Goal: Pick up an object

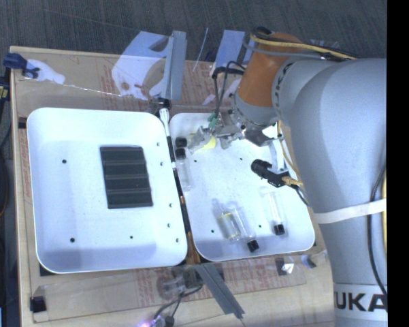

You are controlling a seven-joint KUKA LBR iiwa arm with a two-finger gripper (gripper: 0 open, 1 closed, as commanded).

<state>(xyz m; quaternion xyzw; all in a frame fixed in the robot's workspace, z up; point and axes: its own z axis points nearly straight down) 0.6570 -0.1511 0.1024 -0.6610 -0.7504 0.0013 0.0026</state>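
Looks barely started: pincer [214,133] low at 11 o'clock of right bin [221,176], clenched or released can't tell, nothing seen held; clear vials [233,225] lying at 6 o'clock there, black ridged block [126,176] centred in left bin [61,196].

A black ribbed slab [126,176] lay flat in the middle of the left bin [54,203]. In the right bin [214,179], a clear black-capped vial [233,225] lay on its side near the lower rim. A slimmer vial [275,213] lay near it.
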